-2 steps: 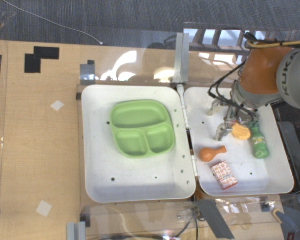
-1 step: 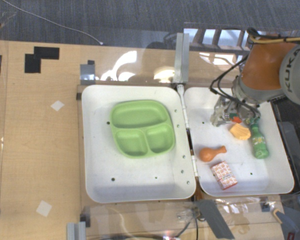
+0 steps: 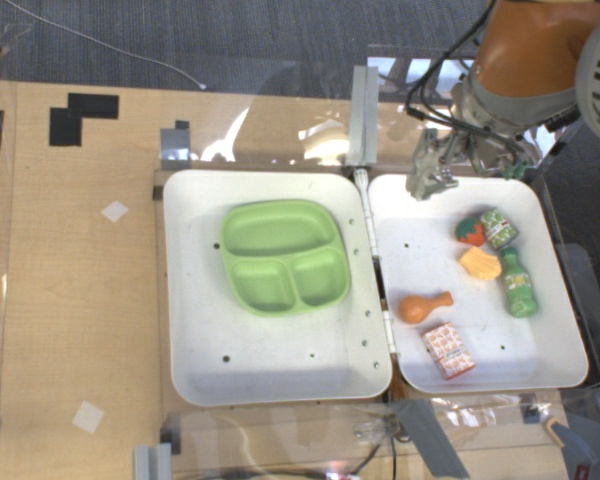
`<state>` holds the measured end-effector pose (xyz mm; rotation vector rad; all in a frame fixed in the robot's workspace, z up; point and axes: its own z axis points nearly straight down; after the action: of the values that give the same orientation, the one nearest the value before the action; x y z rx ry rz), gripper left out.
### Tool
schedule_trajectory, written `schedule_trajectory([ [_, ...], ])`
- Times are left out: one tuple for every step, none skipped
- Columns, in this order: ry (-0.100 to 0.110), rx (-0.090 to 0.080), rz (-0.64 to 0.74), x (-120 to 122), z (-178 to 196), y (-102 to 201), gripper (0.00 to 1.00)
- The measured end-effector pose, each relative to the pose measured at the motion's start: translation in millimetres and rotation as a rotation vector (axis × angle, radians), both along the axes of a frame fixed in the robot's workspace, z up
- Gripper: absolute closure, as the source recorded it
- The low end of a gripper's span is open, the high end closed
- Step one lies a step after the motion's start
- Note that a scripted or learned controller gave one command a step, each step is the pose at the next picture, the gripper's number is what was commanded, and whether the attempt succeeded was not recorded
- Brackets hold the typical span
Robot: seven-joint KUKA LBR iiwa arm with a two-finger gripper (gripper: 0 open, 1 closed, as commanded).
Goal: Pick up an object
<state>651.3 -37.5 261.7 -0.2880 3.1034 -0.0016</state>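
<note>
Camera view: the claw hangs over the right bin's far left corner, nothing visibly held; how far it is open cannot be told. The orange pear-shaped toy lies near the bin's left wall, probably light, hard and slick; its narrow neck suits a pinch

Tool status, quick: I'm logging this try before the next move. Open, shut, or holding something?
Tool: above the right bin's far edge, nothing visibly held; open or shut cannot be told.
</note>
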Motion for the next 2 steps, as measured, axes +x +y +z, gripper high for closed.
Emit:
schedule_trajectory([
  [0.017,-0.004,0.348,-34,-44,35,1.0],
  [0.019,0.004,-0.105,-68,-76,91,1.0],
])
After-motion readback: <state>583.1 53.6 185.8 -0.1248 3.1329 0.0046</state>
